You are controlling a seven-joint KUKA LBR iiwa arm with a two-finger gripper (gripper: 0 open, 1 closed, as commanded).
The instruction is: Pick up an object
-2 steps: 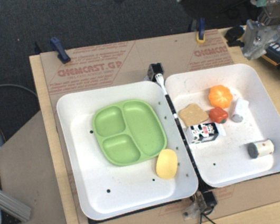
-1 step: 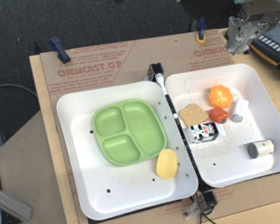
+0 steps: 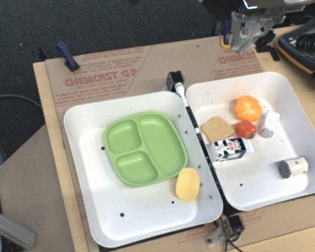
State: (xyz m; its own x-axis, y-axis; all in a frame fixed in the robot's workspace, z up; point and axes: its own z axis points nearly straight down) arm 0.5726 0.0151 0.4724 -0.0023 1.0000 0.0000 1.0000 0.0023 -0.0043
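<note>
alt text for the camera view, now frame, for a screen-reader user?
Two white bins sit side by side on a bench, with the gripper raised beyond the right bin's far edge. The left bin holds a green divided plate and a yellow lemon; the right holds an orange, a tomato, toast and small items.

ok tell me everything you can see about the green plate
The green plate is a pale green, plastic-looking tray with rounded corners and three compartments: two on its left half, one long one on the right. It lies flat, slightly rotated, in the left bin. The compartments hold nothing. A yellow lemon-like object sits against its lower right corner.
</note>
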